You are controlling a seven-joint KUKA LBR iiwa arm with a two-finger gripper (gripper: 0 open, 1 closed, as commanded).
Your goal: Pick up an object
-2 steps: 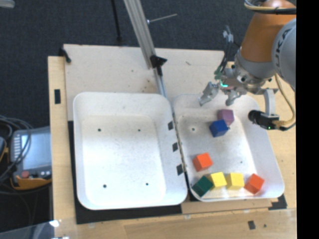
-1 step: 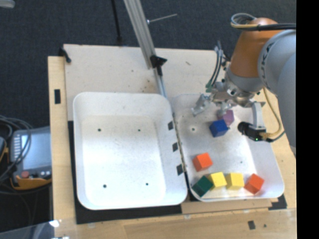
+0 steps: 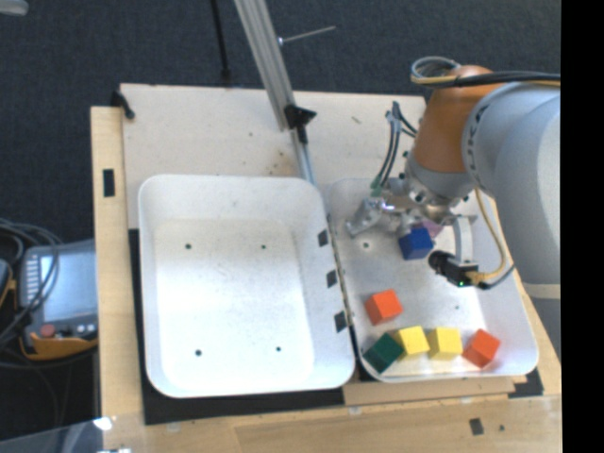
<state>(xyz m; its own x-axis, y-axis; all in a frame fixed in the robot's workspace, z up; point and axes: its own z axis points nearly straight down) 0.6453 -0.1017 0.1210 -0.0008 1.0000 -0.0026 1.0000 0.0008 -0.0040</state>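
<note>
Nearest, blocks (image 3: 429,342) line the right bin's (image 3: 514,300) near wall, while the end effector (image 3: 408,217) hovers by a blue block (image 3: 415,244), grip state unclear

The two shallow white bins (image 3: 236,281) look like smooth, slightly glossy plastic, faintly speckled. The pale bench top (image 3: 208,130) is matt, like unfinished wood. The slanted grey rail (image 3: 264,45) has a ribbed metal sheen. The small coloured cubes (image 3: 429,340) appear matt and smooth.
</note>
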